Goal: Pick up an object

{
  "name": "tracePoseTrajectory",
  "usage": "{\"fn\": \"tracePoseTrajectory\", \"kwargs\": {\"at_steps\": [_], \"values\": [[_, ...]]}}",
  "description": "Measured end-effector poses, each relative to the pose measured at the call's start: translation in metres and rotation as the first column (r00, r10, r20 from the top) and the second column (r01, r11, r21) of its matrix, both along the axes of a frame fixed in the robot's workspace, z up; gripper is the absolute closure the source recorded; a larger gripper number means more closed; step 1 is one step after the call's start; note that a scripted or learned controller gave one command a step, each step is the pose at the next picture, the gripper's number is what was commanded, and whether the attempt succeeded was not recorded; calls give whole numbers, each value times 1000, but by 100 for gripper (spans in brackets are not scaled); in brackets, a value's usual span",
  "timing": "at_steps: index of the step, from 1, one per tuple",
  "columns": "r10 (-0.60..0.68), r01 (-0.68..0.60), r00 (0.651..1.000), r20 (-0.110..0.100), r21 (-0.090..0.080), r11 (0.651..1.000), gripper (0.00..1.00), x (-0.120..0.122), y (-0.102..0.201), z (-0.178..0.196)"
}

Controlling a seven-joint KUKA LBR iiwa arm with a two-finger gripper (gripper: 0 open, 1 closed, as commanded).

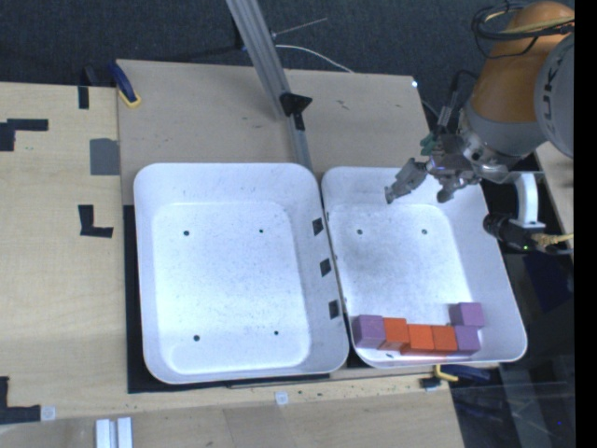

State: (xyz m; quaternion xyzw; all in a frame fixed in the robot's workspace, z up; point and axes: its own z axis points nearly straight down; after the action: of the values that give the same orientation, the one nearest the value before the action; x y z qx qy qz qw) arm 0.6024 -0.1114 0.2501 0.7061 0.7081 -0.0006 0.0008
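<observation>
Several small blocks lie in a row along the near edge of the right bin (485, 259): a purple block (369, 329) at the left, orange blocks (422, 336) in the middle, and purple blocks (466, 325) stacked at the right. My gripper (424, 185) hangs over the far edge of the right bin, well away from the blocks. Its two fingers (401, 183) stand apart, open, with nothing between them.
The left bin (154, 250) sits beside the right one, sharing a middle rim with black clips. A slanted metal pole (266, 54) rises behind the bins. A blue and yellow clamp (126, 84) sits at the board's far left corner.
</observation>
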Motion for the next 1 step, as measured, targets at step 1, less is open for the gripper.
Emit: {"fn": "tracePoseTrajectory", "kwargs": {"at_steps": [1], "values": [[-2, 2, 1000, 0, -1, 1000, 0, 21, -11, -1]]}}
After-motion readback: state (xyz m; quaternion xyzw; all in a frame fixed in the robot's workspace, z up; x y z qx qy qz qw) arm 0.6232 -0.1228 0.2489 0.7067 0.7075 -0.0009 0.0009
